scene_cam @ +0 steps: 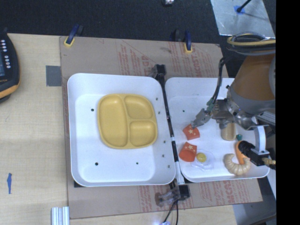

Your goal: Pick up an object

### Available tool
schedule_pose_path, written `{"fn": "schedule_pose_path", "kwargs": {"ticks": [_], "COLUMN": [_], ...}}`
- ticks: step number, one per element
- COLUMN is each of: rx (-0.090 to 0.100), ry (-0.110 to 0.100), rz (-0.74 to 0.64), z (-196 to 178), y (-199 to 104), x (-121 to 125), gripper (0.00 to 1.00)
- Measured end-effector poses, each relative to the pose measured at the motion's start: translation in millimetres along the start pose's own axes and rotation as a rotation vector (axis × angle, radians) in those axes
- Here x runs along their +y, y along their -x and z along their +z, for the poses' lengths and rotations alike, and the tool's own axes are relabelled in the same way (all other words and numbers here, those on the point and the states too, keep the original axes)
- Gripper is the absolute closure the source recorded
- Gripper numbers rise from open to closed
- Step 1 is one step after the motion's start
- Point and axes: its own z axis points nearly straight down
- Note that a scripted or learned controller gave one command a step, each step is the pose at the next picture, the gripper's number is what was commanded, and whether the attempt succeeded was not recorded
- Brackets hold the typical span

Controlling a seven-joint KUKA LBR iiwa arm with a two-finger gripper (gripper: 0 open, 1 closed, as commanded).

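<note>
My claw (200, 119) hangs low at right of centre in the right bin (187, 90), just above the upper of 2 red blocks (191, 132); its opening I cannot tell, and it holds nothing I can see. To grip well, I should centre over that block and descend straight.

End effector (200, 119) hovers over red block (191, 132).

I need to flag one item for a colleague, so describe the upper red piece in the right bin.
Start at the right shallow white bin. Near its left wall lie two red star-marked blocks; the upper red block sits just below the gripper, farther from the small yellow ball.
</note>
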Motion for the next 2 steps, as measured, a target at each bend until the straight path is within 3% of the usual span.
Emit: {"fn": "schedule_pose_path", "kwargs": {"ticks": [1, 2], "rx": [0.001, 0.000], "ry": [-0.003, 0.002], "rz": [-0.006, -0.005], "z": [96.0, 80.1], "y": [5.1, 6.5], "x": [28.2, 28.8], "gripper": [0.00, 1.00]}}
